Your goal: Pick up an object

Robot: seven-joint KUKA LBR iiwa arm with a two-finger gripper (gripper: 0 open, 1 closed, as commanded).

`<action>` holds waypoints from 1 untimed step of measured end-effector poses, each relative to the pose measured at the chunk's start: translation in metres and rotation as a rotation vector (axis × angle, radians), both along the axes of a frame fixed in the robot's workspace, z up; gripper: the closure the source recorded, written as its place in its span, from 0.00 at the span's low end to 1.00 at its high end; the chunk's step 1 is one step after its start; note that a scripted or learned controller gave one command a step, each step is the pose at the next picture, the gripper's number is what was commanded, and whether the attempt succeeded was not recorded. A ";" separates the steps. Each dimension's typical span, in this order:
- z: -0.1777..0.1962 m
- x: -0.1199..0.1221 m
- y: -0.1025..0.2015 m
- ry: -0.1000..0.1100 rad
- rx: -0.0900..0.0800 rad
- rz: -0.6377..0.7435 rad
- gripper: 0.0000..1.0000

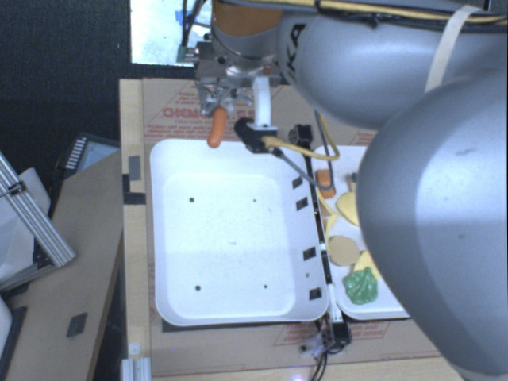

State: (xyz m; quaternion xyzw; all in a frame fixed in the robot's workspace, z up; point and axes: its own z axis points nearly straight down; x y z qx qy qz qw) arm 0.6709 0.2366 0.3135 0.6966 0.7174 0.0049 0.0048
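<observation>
My gripper (218,111) hangs over the far edge of the left bin (171,292), pointing down. A small orange carrot-shaped object (215,132) sticks out below its fingers, held at its upper end and lifted above the bin's back rim. The fingers are shut on it. The big grey arm covers much of the right bin (381,311). Still lying there are a short orange piece (324,180), pale yellow pieces (348,207), a tan round piece (343,250) and a green leafy toy (361,286).
A black divider strip with clips (311,221) runs between the two bins. A black cable and a yellow hose (286,145) trail from the wrist over the left bin's far right corner. Metal rails (36,228) stand off the bench at the left.
</observation>
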 end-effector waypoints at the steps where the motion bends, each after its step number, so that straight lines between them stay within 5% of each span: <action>1: 0.011 0.000 0.000 -0.003 0.000 0.005 1.00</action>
